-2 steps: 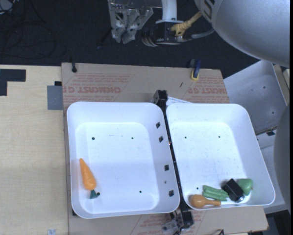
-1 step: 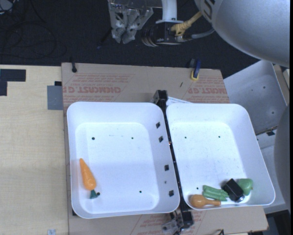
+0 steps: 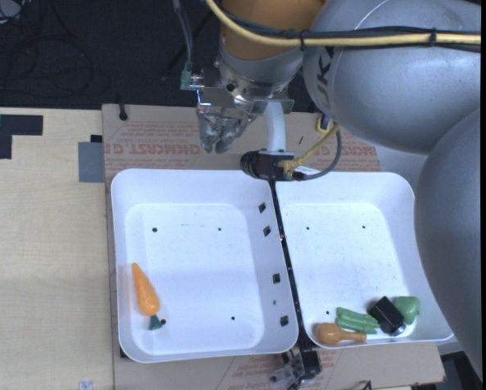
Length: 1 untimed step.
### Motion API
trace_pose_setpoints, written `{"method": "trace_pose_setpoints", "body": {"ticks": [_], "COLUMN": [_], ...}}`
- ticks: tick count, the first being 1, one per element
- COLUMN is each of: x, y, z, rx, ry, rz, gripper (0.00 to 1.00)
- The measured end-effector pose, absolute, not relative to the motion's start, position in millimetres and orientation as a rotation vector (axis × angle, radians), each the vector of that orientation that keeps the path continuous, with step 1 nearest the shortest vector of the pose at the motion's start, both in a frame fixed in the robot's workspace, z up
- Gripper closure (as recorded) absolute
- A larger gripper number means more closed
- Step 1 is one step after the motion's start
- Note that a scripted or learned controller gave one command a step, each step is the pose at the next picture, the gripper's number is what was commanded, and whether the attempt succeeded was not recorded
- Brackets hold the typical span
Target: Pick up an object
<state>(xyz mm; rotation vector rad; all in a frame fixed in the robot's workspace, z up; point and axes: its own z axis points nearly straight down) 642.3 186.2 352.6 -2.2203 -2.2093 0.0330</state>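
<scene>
Fingers (image 3: 217, 139) pressed together, gripping nothing, above cardboard sheet (image 3: 158, 140), pale wooden bench (image 3: 40, 250), dark cabled background (image 3: 80, 47)

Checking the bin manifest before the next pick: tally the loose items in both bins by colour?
Orange: 2, the carrot in the left bin and a pear-shaped piece in the right bin
Green: 2, a bean-like pod and a rounded piece, both in the right bin
Black: 1, a small block in the right bin
Total: 5
</scene>
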Motion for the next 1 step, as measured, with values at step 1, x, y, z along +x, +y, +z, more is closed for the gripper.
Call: {"method": "trace_pose_setpoints", "body": {"ticks": [1], "x": [643.7], "y": [246.0], "z": [370.4], "rx": [-2.216], "ry": [-2.226], "rz": [0.002], "gripper": [1.0]}}
